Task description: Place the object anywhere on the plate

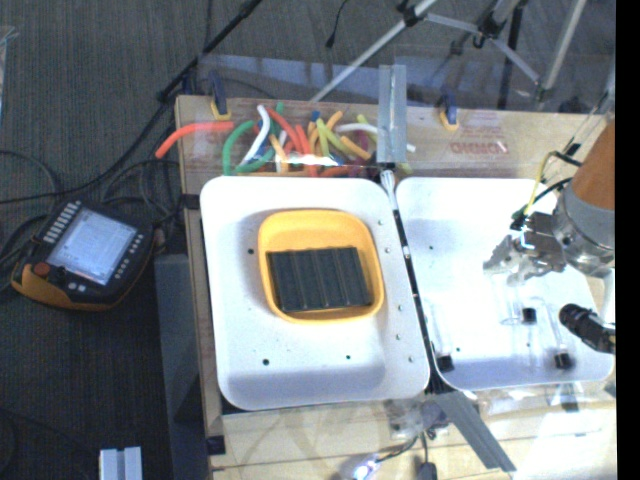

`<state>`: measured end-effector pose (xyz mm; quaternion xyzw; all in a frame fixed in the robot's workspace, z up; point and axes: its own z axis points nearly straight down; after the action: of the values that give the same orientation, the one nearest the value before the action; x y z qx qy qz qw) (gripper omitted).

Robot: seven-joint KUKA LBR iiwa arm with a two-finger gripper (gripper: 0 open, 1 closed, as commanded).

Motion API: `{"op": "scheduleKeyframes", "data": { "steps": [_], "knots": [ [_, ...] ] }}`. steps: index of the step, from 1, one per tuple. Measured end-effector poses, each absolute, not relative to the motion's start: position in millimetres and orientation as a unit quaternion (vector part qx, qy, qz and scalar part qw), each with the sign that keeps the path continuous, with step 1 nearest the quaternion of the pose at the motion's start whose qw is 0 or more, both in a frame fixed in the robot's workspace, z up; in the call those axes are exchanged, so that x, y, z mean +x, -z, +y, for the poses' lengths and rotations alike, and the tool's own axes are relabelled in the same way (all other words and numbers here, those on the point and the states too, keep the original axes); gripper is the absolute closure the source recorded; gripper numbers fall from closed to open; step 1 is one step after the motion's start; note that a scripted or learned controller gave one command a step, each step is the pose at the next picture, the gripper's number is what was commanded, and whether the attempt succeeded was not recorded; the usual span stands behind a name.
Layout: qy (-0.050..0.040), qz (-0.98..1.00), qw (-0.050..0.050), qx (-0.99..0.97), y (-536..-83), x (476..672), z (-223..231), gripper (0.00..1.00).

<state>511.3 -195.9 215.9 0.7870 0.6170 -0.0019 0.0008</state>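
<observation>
A yellow plate (pixel 272 234) with rounded corners lies in the middle of the left white bin (pixel 300 368). A dark grey ridged rectangular object (pixel 318 278) rests flat on the plate and covers most of its floor. My gripper (pixel 512 264) hangs over the right white bin (pixel 460 268), near that bin's right side, well apart from the plate and the object. Nothing shows in its grasp.
A tangle of coloured tubes (pixel 290 140) lies on the bench behind the left bin. A metal post (pixel 392 118) stands between the bins at the back. A teach pendant (pixel 85 253) sits on the floor to the left. Small dark fittings (pixel 527 315) dot the right bin's floor.
</observation>
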Motion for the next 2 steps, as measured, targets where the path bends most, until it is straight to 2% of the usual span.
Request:
{"op": "scheduleKeyframes", "data": {
  "steps": [1,2],
  "knots": [
    [0.0007,0.67,-0.001,0.743,-162.7,483.9,-161.7,1.0],
    [0.0,0.793,0.0,0.609,-222.4,485.0,-126.0,1.0]
  ]
}}
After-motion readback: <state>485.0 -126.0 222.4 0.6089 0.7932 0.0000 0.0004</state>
